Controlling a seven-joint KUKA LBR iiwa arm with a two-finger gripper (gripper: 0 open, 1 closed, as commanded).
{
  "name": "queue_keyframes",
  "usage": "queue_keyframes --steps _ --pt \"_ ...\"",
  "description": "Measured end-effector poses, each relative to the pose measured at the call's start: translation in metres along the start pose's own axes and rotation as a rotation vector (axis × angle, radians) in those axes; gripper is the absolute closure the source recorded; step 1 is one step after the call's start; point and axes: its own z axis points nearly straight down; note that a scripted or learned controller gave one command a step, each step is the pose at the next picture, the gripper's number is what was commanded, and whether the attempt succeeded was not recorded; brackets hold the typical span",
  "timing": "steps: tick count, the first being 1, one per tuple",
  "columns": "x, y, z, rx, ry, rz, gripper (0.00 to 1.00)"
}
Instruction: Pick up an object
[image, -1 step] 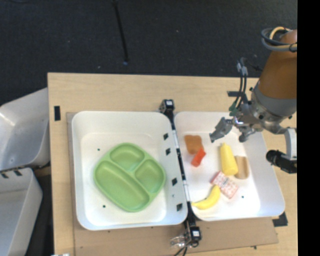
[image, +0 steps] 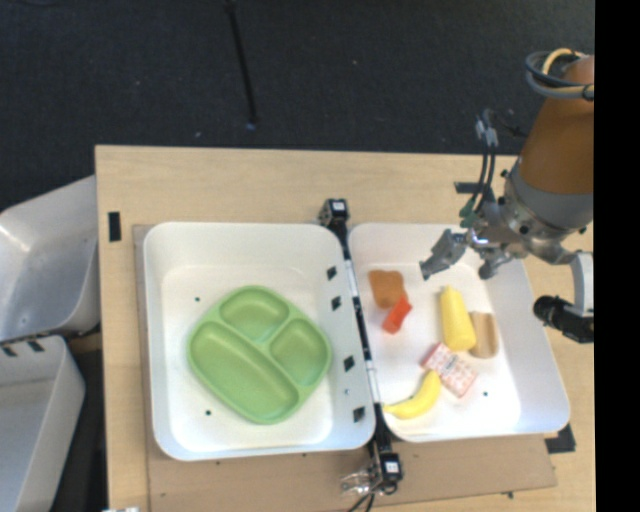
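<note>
The right bin (image: 530, 400) holds several small items: an orange-brown block (image: 387, 287), a red piece (image: 397, 315), a yellow cylinder (image: 456, 318), a tan piece (image: 484, 335), a pink-and-white box (image: 450, 369) and a banana (image: 417, 400). My gripper (image: 465, 264) hangs over the back of that bin, just above and behind the yellow cylinder. Its two fingers (image: 437, 262) are spread apart, open, with nothing between them.
A green divided plate (image: 260, 352) lies in the left bin (image: 160, 300). A raised divider with black clips (image: 352, 320) separates the two bins. The arm's orange wrist band (image: 558, 130) stands above the right bin's back corner.
</note>
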Motion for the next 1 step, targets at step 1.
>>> queue_keyframes --steps 1 --pt "-0.0023 0.0006 0.0632 0.006 -0.002 0.002 0.0"
